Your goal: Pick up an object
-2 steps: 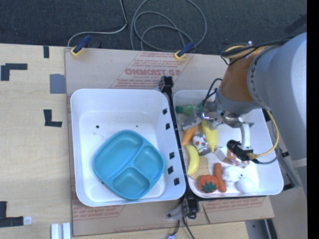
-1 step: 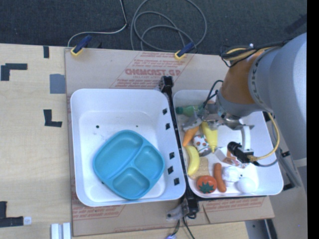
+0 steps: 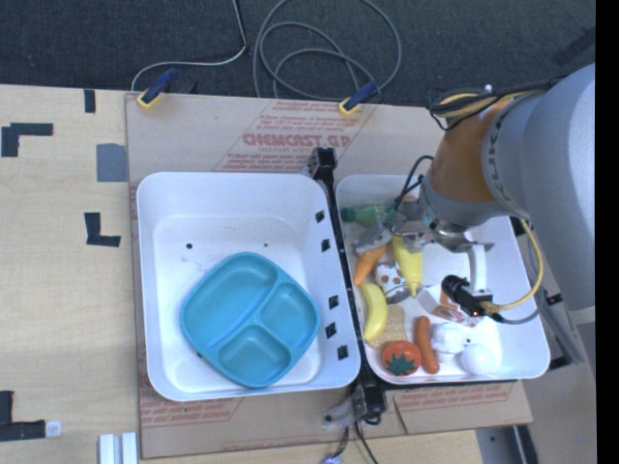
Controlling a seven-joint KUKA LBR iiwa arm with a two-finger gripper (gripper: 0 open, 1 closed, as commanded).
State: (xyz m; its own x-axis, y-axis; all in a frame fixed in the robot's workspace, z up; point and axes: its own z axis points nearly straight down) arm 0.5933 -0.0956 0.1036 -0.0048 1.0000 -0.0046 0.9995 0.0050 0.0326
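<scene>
Right bin (image 3: 522, 361) — banana (image 3: 373, 309) long axis near-far | gripper (image 3: 416, 235) state unclear

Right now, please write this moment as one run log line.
arm: over right bin | food: in right bin | blue tray: left bin | pick: unconfirmed

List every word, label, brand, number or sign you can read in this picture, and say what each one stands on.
"CHEMCAST GP": red print on the brown protective sheet under the two bins, above the left bin.
A smaller red line beneath it: too blurred to read.
Red print on the sheet's lower edge, under the bins: too small to read.
The blue divided plate and the toy foods carry no readable text.
</scene>
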